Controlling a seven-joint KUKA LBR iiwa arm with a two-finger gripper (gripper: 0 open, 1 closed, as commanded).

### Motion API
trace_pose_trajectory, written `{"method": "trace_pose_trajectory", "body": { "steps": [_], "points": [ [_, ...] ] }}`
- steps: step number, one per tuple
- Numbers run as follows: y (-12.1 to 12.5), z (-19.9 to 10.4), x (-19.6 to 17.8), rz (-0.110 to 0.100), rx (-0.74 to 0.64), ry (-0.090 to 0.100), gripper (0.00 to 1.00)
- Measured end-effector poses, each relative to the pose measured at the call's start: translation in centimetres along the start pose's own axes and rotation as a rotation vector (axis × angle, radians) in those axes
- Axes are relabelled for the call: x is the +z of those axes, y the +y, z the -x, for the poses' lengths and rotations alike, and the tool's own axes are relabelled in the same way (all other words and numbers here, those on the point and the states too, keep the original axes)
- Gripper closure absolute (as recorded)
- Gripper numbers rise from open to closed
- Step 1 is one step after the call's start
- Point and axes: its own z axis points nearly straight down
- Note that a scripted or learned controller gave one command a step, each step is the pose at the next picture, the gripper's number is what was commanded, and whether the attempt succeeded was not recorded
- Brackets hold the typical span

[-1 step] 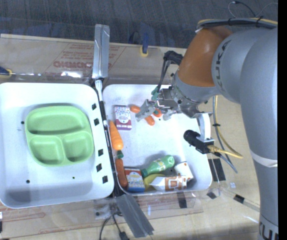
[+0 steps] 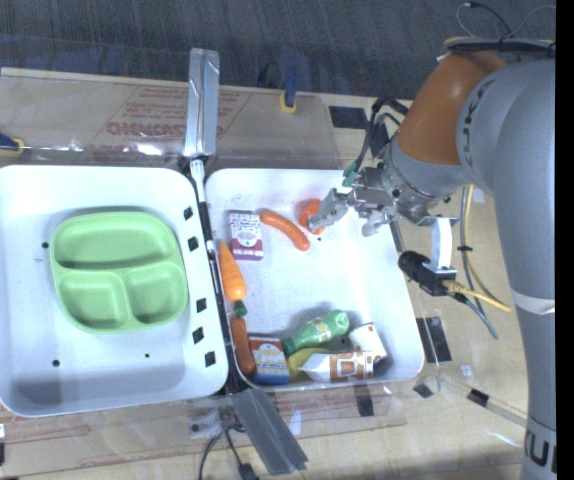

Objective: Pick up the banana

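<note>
A green and yellow curved item [image 2: 316, 332], the nearest thing to a banana here, lies at the front of the right bin [image 2: 367, 278] on top of some cartons. My gripper [image 2: 344, 225] hangs over that bin's far right part, well away from the item. Its fingers stand open over bare white floor with nothing between them. A small orange-red piece [image 2: 309, 209] sits just left of the left fingertip [image 2: 318, 223].
The right bin also holds an orange sausage [image 2: 285, 229], a small red and white carton [image 2: 245, 235], a carrot [image 2: 231, 271] along the left wall, a can [image 2: 269, 360] and a white and orange carton [image 2: 345, 364]. A green divided plate [image 2: 119, 270] lies in the left bin [image 2: 17, 298].
</note>
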Motion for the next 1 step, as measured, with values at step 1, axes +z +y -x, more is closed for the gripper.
{"method": "trace_pose_trajectory", "body": {
  "steps": [1],
  "points": [
    [0.03,-0.07,-0.92,-0.002,-0.005,0.001,1.0]
  ]
}}
